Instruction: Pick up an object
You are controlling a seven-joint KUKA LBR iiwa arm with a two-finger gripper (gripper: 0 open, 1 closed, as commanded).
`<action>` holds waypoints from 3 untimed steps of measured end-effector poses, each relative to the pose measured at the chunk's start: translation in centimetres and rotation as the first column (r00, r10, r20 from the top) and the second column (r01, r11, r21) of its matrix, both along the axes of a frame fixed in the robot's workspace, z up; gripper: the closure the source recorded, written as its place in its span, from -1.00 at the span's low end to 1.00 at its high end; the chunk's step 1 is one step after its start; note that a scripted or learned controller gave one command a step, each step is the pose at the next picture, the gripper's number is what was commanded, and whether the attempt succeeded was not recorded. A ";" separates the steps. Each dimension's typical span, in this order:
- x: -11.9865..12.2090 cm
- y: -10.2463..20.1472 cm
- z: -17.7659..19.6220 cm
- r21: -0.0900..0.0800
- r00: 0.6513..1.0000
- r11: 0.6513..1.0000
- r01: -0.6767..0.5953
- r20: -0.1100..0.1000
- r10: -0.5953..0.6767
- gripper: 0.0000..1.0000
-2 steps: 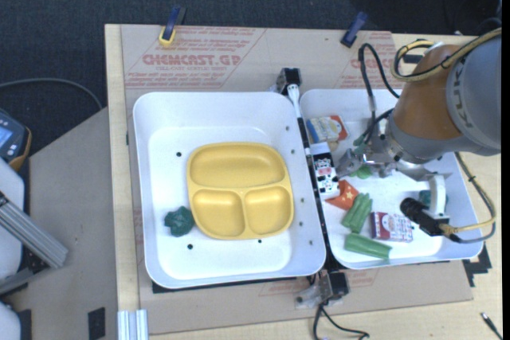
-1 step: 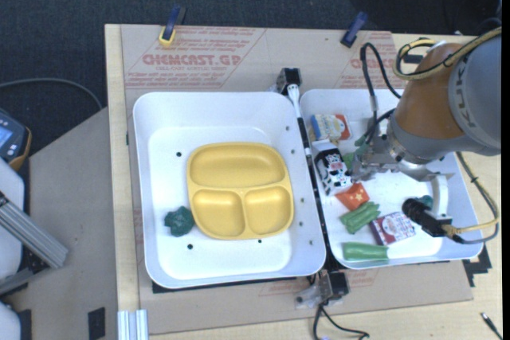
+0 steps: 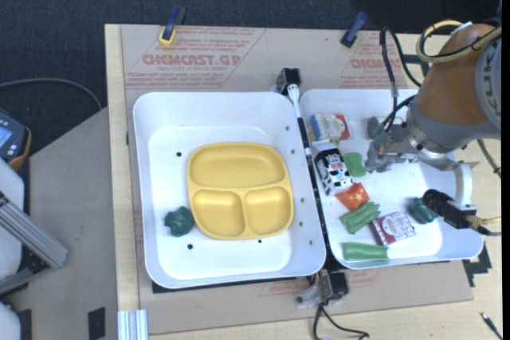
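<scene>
Hovering over the right bin (image 3: 470,247), the gripper (image 3: 381,159) is pointing down near a small green piece (image 3: 355,165); whether its fingers are spread cannot be told. Lying in that bin: green pod (image 3: 360,216), red packet (image 3: 394,228), black-and-white toy (image 3: 331,169). Sitting in the left bin (image 3: 151,171): yellow divided tray (image 3: 239,189), green lump (image 3: 180,221).

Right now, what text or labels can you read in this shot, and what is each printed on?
"CHEMCAST G.P": red print on the brown board behind the left bin.
A second red print on the board behind the right bin: cut off, unreadable.
Packets in the right bin: print too small.
</scene>
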State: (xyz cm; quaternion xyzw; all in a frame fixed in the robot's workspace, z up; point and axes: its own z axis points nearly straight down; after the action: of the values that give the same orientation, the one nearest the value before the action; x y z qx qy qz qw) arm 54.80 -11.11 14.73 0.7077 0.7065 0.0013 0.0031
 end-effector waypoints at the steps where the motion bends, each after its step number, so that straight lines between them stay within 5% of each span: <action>1: 0.3 -1.0 5.8 -0.001 1.000 1.000 -0.001 0.003 0.001 1.00; 2: 0.4 -1.1 7.9 0.000 1.000 1.000 -0.002 0.000 0.002 1.00; 3: 2.0 4.3 8.8 0.003 1.000 1.000 -0.008 -0.002 0.008 1.00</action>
State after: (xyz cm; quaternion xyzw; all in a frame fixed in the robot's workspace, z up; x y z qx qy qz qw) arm 56.80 -6.78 23.56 0.7047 0.7095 0.0019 0.0013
